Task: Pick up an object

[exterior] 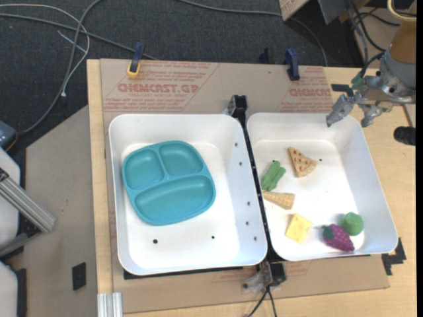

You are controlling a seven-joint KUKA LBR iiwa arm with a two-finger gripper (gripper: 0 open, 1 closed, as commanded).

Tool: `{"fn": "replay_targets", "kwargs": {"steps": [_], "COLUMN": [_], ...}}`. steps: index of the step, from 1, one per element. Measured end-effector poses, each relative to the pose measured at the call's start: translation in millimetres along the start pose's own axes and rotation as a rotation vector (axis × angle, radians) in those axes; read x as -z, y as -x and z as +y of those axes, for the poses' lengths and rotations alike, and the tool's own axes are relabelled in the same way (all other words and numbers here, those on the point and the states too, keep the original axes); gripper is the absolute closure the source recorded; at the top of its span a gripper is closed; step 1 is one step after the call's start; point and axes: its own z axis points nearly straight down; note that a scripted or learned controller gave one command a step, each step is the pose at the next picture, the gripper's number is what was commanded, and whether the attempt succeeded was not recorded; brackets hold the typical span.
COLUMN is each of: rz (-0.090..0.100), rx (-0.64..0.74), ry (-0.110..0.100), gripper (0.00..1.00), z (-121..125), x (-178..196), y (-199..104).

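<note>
- Toy food lies in the right bin (pixel 370 177): waffle wedge (pixel 301 162), green piece (pixel 272 176), cone (pixel 279 200), yellow block (pixel 298 228), purple grapes (pixel 338 238), green ball (pixel 353 222).
- Gripper (pixel 357 112) hovers over that bin's far rim, fingers spread, grasping nothing.
- Left bin (pixel 125 243) holds a teal divided plate (pixel 169 181).

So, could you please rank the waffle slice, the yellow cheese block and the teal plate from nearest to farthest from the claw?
Measured from the claw at the right bin's far rim:
1. Waffle slice, upper middle of the right bin.
2. Yellow cheese block, near that bin's front.
3. Teal plate, in the left bin.
</note>
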Motion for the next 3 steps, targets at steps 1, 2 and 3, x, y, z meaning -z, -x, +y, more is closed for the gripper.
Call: {"fn": "replay_targets", "kwargs": {"steps": [1,2,3], "rz": [-0.003,-0.003,-0.003], "rx": [0.004,0.004,0.004], "ry": [0.015,0.01,0.011], "gripper": [0.0,0.0,0.0], "z": [2.8,4.6,0.4], "x": [10.0,-32.0,-74.3], "y": [-0.9,0.9,-1.1]}}
